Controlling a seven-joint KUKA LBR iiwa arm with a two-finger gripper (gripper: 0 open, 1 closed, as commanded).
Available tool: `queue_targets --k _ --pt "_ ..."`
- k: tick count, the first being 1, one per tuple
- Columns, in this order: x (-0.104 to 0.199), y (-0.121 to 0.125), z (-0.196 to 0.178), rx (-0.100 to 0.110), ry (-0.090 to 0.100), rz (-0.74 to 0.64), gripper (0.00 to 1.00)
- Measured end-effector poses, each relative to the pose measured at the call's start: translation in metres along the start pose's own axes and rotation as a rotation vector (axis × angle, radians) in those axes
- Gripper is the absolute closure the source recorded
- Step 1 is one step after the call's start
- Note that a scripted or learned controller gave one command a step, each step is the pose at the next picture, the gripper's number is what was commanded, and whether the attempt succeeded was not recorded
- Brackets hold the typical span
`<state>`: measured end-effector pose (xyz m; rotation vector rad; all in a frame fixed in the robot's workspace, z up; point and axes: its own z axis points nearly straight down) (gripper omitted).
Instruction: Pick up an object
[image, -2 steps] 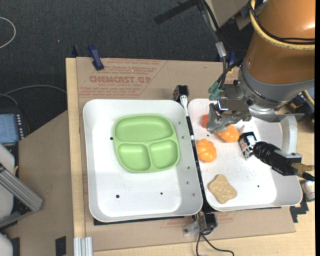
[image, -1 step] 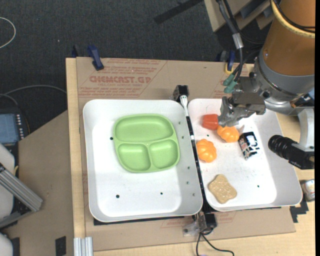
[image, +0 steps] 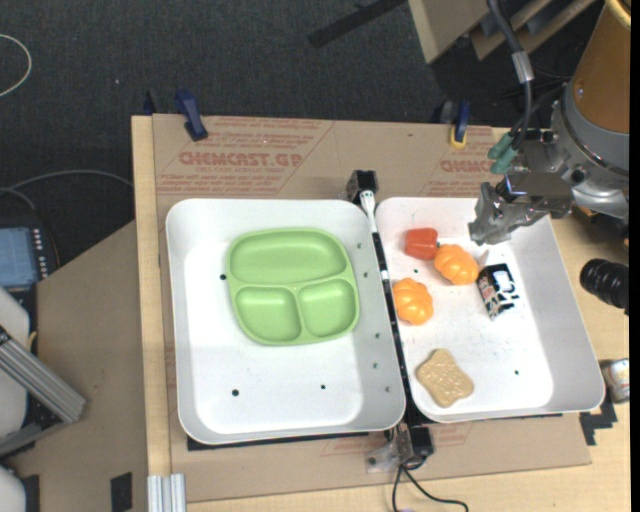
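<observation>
Tray, green and three-part, lies in the left bin. The right bin holds a red pepper, two orange peppers, a cracker and a small black-and-white item. The gripper hangs above that bin's far edge; whether it grips anything cannot be told.

So the only thing we can actually read is the red print on the cardboard sheet under the bins: it says "CHEMCAST G.P", once at the far left behind the left bin, and we see what looks like the same print again at the far right, partly cut off by the right bin. There's also a small black item with white markings in the right bin, but we can't make out what they say.
</observation>
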<state>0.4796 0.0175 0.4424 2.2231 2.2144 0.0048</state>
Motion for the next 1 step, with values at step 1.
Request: queue_targets --k 1 --pt "0.0781 -0.0008 0.0028 0.003 0.002 -0.013 1.0"
